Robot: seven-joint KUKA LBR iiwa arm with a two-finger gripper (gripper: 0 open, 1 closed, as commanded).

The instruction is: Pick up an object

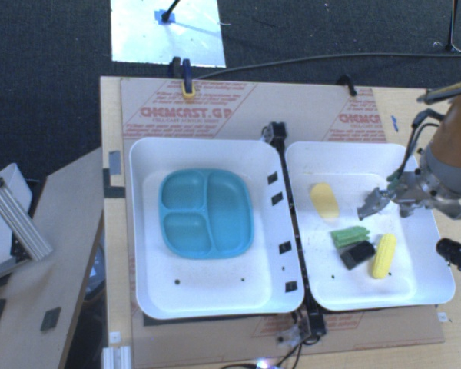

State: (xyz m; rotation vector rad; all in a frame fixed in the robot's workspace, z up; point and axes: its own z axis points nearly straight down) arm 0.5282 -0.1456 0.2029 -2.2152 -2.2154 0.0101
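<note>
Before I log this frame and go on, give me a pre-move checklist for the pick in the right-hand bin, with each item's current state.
1. Targets present in the right bin: ok. A pale yellow piece, a green block, a black block and a yellow corn cob lie there.
2. Gripper over the right bin: ok, it sits above bare floor right of the pale yellow piece.
3. Gripper holding something: not ok, nothing shows at its tip.
4. Finger opening: cannot tell.
5. Isolated target: ok for the pale yellow piece; not ok for the green and black blocks, which touch.
6. Blue divided plate clear of the work: ok, in the left bin.
</note>
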